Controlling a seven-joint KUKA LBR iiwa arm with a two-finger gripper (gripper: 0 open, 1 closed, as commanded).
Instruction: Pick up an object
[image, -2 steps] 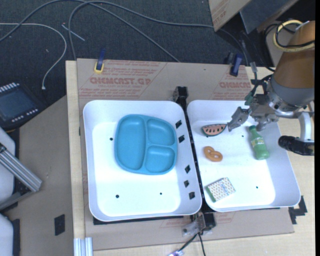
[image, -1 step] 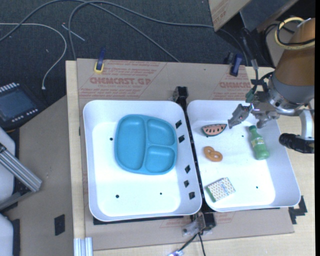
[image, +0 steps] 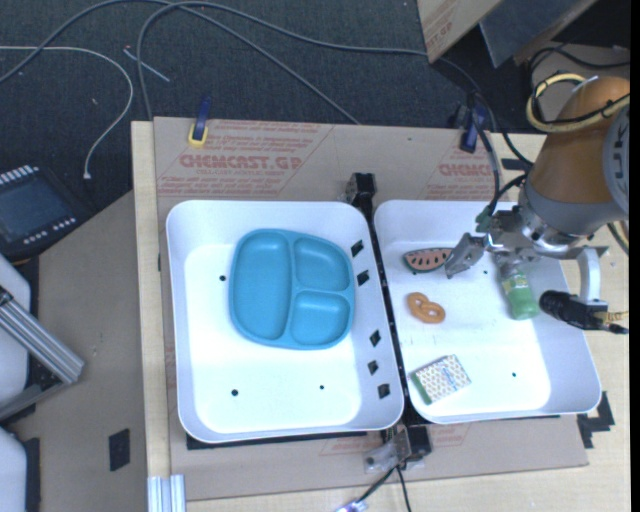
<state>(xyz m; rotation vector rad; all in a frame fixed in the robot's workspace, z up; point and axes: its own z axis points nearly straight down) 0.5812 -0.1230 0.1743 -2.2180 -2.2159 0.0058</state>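
Nothing picked yet. Gripper (image: 487, 250) is seen low over the right bin (image: 560, 395), fingers spread wide, nothing between them. Green bottle (image: 519, 296) lies just beside it; watermelon slice (image: 428, 261) sits to its left, pretzel (image: 426, 308) and patterned sponge (image: 441, 377) nearer the front. Blue plate (image: 290, 288) is left in the other bin. Closing and lift judged outstanding.

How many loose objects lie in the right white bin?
4, though the arm may hide more: watermelon slice toy at the far left, orange pretzel below it, patterned sponge nearest, green bottle under the gripper.
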